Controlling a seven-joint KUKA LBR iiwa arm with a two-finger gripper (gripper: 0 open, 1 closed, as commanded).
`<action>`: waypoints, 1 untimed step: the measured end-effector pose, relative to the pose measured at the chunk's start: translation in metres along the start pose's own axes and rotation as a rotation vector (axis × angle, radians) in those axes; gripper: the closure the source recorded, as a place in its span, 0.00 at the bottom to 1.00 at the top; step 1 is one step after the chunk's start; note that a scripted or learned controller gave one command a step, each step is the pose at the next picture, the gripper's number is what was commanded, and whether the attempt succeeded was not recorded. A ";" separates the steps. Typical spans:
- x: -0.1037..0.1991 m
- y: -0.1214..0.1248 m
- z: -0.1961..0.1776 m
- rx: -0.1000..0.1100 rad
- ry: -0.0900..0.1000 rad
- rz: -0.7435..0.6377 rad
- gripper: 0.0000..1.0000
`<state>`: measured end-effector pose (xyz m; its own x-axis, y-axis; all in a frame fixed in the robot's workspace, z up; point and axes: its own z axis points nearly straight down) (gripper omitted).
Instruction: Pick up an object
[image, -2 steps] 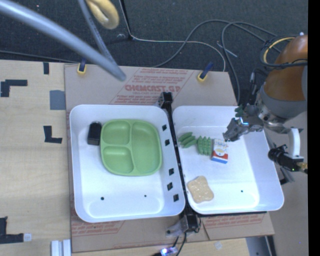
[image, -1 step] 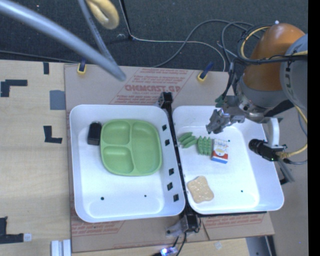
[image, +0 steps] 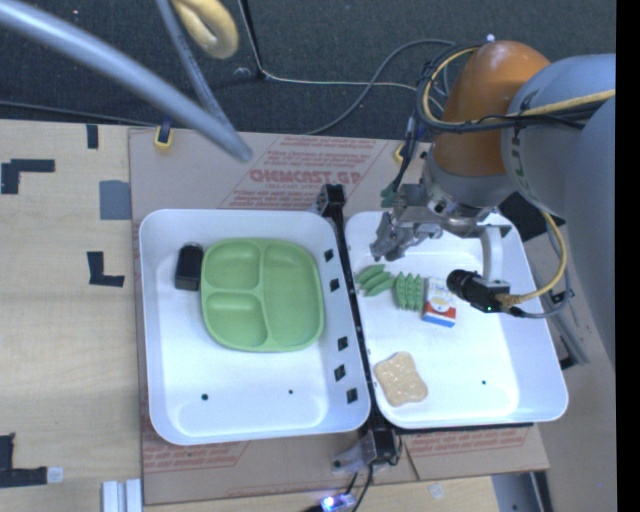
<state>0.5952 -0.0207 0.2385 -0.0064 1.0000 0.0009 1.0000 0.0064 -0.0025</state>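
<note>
The gripper hung over the right bin's far-left part, just above the green pods; whether it was clenched I cannot tell.

glossy white plastic bins; matt green plastic plate; brown cardboard sheet; pale wood bench.

High fixed camera, slanting down (both bins)

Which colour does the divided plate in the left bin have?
The divided plate is light green, plain with no pattern; it shows clearly in the camera view.
</note>
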 end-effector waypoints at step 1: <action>0.051 0.025 0.014 0.000 0.000 0.001 1.00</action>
<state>0.6195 0.0303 0.2245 -0.0058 1.0000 0.0007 1.0000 0.0058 -0.0021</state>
